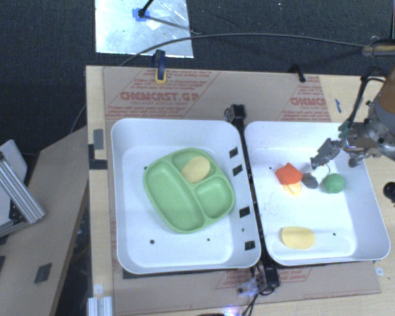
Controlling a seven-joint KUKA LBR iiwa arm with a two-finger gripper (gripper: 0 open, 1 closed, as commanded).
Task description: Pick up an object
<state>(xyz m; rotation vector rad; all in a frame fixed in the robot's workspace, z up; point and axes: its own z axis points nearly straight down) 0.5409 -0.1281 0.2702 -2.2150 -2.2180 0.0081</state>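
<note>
- Over the right bin (365, 239), toward its far right side, the gripper (324, 155) reaches in from the right edge, its metal fingers (319, 158) pointing down and left.
- Fingers look slightly parted with nothing between them; they sit above the bin floor, near the objects but apart from them.
- Just below and left of the fingers lies an orange block (288, 174), touching a small yellow piece (293, 189) at its lower edge.
- A small grey object (310, 181) rests just right of the orange block, between it and a green ball (333, 184).
- A yellow oval object (297, 237) lies near the front of the same bin, well apart from the others.
- The left bin (138, 242) holds a green divided plate (184, 203), tilted diagonally, with a pale yellow object (197, 169) in its upper compartment.
- Both bins sit side by side on a cardboard sheet (184, 94) covering the table (59, 176).
</note>
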